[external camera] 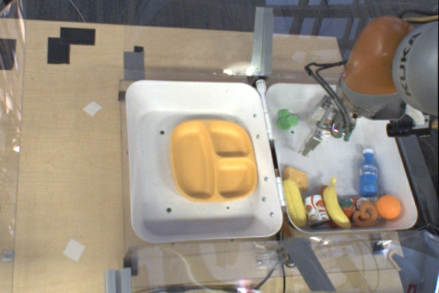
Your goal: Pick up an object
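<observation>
The right bin holds the objects. A green toy lies near its upper left corner. Along the front edge lie a corn cob, a small can, a banana, a brown ring-shaped piece and an orange. A blue bottle stands behind the orange. My gripper hangs over the bare middle of this bin, right of the green toy and left of the bottle. I see nothing held in it.
The left bin carries a yellow divided plate. A metal post stands behind the seam between the bins. The arm's orange band and grey wrist hang over the right bin's back right corner.
</observation>
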Motion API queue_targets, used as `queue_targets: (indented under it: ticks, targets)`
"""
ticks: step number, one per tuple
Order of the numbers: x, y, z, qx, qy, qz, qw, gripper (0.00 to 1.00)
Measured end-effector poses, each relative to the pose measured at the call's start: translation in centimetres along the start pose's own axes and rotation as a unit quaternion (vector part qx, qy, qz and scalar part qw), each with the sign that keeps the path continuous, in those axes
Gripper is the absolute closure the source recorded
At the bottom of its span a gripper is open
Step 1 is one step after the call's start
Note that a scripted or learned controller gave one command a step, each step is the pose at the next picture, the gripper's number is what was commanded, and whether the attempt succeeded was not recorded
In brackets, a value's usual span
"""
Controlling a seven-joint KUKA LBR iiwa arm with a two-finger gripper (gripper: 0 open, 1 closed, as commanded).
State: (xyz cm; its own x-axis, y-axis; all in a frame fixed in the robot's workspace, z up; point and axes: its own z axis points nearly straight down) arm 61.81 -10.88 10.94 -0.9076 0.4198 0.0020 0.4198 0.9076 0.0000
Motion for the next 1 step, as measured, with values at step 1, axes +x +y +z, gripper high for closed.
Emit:
queue_targets:
  ticks: [1]
  targets:
    - [-2.55,-7.4,2.07,-0.002,-0.007,0.153,0.9882,0.0]
